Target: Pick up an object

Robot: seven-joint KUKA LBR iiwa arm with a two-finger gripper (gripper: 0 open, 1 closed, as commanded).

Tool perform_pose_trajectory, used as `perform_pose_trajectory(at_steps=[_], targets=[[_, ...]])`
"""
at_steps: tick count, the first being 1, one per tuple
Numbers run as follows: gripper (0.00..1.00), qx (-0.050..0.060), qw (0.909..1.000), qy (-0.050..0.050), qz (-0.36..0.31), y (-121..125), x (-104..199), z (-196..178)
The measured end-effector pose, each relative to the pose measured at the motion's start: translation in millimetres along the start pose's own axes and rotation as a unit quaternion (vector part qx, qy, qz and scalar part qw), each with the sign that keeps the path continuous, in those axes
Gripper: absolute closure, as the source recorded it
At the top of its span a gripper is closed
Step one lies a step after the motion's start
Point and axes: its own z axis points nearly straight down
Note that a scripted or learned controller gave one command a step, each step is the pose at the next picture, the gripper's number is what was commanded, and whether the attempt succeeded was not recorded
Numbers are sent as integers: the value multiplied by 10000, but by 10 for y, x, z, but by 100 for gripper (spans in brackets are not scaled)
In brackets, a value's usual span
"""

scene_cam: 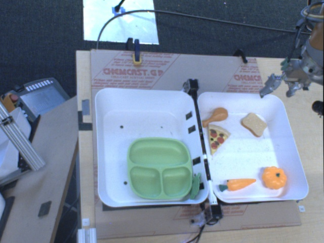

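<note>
White bins sit side by side on the surface (243,70), which has a see-through sheet with red letters on it. In the left bin (116,110) there is a green plate (159,167) with three parts, lying flat near the front, and a small green thing (196,185) peeks out by its right corner, pressed against the wall between the bins. The right bin (253,153) holds the toy food. A brown chicken leg (216,116) lies near the back left corner, and a pizza slice (217,137) lies just in front of it. A slice of bread (254,123) lies near the back, a bit to the right of the chicken leg. At the front there is an orange carrot (238,184) with a green end, and an orange pumpkin (274,177) sits just beside it on the right. The end effector (283,86) hangs over the back right corner of the right bin, well apart from all the food. Its two fingers look spread apart with nothing between them, though they are small and a little blurry, so it seems to be released. A clamp (135,52) with a yellow tip grips the back edge of the sheet.
</note>
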Motion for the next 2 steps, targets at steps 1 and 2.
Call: perform_pose_trajectory(at_steps=[1,2], targets=[[0,-63,10000,-14,-15,21,10,-89],[0,-56,10000,-13,-28,0,102,384]])
